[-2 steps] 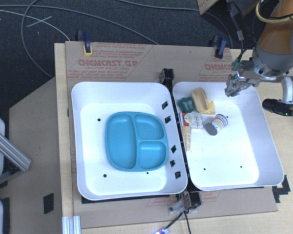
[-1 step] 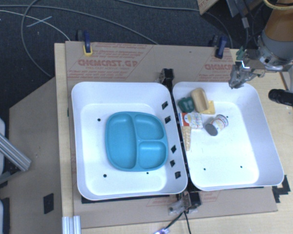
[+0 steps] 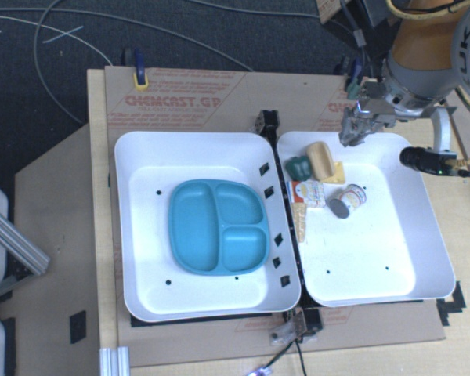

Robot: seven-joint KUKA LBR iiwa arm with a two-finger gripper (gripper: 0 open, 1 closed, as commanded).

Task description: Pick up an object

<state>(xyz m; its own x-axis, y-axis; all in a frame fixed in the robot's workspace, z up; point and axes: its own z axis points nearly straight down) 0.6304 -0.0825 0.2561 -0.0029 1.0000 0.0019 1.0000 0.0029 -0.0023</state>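
One tan block (image 3: pixel 322 160), long axis near-vertical, tilted; tool (image 3: pixel 352 135) above-right, grip state unclear.

"CHEMCAST GP" (red print) on brown board (image 3: pixel 180 96)

There is one camera, fixed high over the cardboard-topped wooden bench (image 3: pixel 180 92) and tilted down at a slant, so the bench's far edge sits toward the top of the picture and its near edge at the bottom. It stands far enough back to take in both shallow white plastic bins (image 3: pixel 133 210) whole, side by side, with strips of dark carpeted floor (image 3: pixel 47 77) beyond and to the left. The grey arm with its orange band (image 3: pixel 427 22) enters from the upper right corner, cropped by the frame there.
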